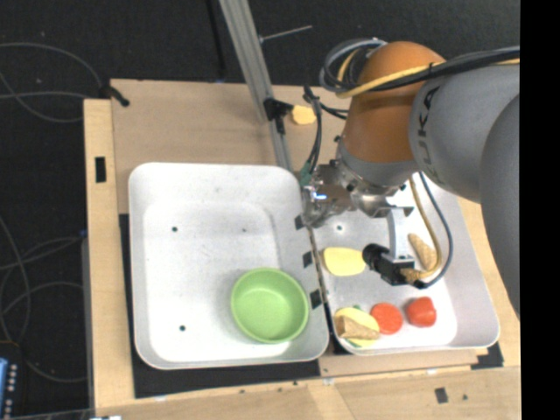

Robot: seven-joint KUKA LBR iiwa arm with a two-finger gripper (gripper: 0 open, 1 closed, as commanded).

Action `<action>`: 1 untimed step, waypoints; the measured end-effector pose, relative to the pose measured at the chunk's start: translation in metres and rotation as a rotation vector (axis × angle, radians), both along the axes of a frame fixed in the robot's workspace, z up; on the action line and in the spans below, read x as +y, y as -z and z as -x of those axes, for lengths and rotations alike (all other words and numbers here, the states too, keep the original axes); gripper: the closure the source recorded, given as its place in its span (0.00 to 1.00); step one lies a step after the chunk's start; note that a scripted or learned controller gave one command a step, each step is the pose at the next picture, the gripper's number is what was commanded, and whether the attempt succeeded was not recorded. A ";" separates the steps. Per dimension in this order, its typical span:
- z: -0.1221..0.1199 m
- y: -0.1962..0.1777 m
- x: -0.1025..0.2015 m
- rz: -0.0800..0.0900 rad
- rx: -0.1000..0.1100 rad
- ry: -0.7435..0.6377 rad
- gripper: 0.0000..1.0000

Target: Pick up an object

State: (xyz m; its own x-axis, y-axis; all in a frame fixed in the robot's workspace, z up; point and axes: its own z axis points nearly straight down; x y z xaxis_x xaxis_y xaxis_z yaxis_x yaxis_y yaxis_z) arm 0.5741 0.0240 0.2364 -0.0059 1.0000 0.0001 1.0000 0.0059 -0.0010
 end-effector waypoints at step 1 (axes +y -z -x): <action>0.025 -0.006 0.046 -0.003 0.000 -0.002 1.00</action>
State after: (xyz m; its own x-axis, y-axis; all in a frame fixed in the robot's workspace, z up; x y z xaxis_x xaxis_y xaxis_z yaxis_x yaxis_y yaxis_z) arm 0.5489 0.0698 0.2421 -0.0084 1.0000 0.0029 1.0000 0.0084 -0.0008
